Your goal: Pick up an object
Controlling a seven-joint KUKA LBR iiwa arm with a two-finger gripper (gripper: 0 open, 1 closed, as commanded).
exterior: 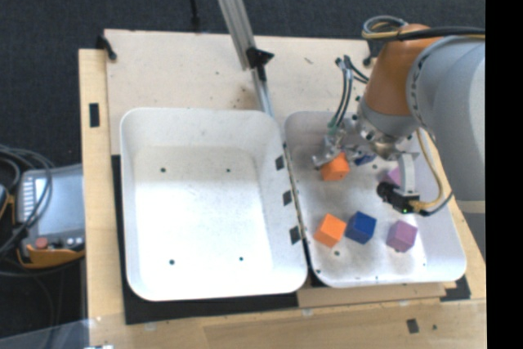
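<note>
My gripper (333, 154) hangs over the upper left part of the right bin (433, 257), on the grey arm with the orange band reaching in from the right. An orange block (334, 168) sits right at the gripper's tip, touching or just under it. I cannot make out whether the block is gripped. Lower in the same bin lie an orange cube (330, 230), a blue cube (360, 227) and a purple cube (401, 235), close together in a row. A second purple piece (394, 176) peeks out from under the wrist.
The left bin (204, 200) stands beside the right one, their rims meeting near the gripper. A slanted aluminium bar (233, 4) rises from the bench behind the bins. Cables loop off the wrist over the right bin's far side.
</note>
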